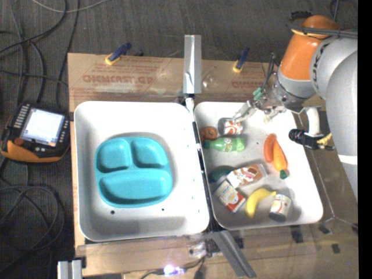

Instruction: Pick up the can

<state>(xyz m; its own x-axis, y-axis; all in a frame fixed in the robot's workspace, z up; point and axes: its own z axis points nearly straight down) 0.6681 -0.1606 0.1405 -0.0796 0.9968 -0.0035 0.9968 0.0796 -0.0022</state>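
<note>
A small red and white can point(230, 127) lies near the back left of the right bin point(314, 193). My gripper point(243, 114) reaches down from the right, and its tip is right at the can's upper right edge. I cannot see whether it is touching the can. A second can-like white container with a red label point(280, 207) lies at the front right of the same bin, beside a banana point(258, 200).
A green bottle point(226, 145) and a small orange fruit point(208, 133) lie just in front of the can. Also in the right bin are a carrot point(275, 152), two cartons point(247, 175) point(231, 195) and a dark green item point(220, 172). The left bin point(87, 132) holds a blue divided plate point(135, 171).
</note>
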